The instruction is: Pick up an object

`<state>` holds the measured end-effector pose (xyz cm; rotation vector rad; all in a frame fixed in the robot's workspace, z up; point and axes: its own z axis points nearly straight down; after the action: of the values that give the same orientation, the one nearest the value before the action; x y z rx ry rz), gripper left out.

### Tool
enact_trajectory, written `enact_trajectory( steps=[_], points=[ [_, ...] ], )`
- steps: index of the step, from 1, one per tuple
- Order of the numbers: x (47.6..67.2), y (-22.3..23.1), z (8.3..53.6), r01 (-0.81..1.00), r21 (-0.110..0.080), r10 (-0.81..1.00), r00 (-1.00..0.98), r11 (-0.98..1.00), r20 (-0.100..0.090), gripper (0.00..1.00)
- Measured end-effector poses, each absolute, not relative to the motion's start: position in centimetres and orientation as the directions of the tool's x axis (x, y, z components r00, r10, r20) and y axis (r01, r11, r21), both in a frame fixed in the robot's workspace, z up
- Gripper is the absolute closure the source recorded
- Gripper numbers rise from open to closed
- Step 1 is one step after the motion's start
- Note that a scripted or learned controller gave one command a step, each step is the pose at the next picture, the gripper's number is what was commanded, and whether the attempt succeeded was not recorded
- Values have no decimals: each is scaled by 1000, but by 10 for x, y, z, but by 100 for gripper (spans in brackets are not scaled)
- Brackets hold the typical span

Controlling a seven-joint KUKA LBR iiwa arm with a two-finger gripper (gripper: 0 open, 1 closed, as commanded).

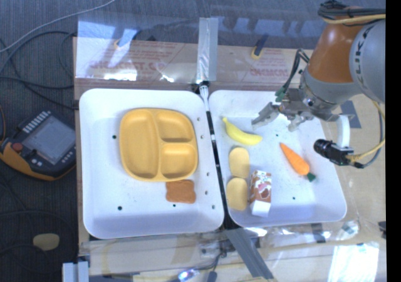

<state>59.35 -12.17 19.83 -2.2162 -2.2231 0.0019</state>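
A: Bench from above. Two white bins side by side. Left bin (94,168) holds a yellow divided tray (158,144), with a brown toast-like piece (181,192) just beside the tray's near edge.

B: And the right bin (326,208)?

A: Taking the banana (241,133) as the landmark: it lies toward the far left part of that bin, close to the wall between the two bins. Two pale round biscuits (238,177) sit nearer the camera than the banana, one behind the other, close together. A small carton (260,192) rests just right of the nearer biscuit; contact not clear.

B: Carrot?

A: The carrot (295,159) lies right of the banana and a little nearer the camera, apart from it, green tip pointing to the near right.

B: Tool position?

A: The gripper (283,113) hangs over the far part of the right bin, just right of the banana and beyond the carrot. The grey arm (351,55) with its orange band comes in from the right.

B: Its state?

A: Fingers spread apart, one toward the banana, one toward the carrot. Nothing between them. No item is lifted; all rest on the bin floor.

B: Outside the bins?

A: A handheld control pendant (39,144) on the floor, far left of the banana, beyond the left bin.
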Motion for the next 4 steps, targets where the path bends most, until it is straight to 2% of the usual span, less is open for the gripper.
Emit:
enact_trajectory(
  steps=[1, 2, 3, 4],
  points=[
    [652, -115, 89, 1000, 8, 1000, 20, -20, -5, 0],
    [653, -114, 100, 1000, 11, 1000, 18, -18, -6, 100],
    [653, -114, 100, 1000, 11, 1000, 18, -18, -6, 0],
    [606, -98, 90, 999, 10, 999, -40, 41, -4, 0]
  ],
)
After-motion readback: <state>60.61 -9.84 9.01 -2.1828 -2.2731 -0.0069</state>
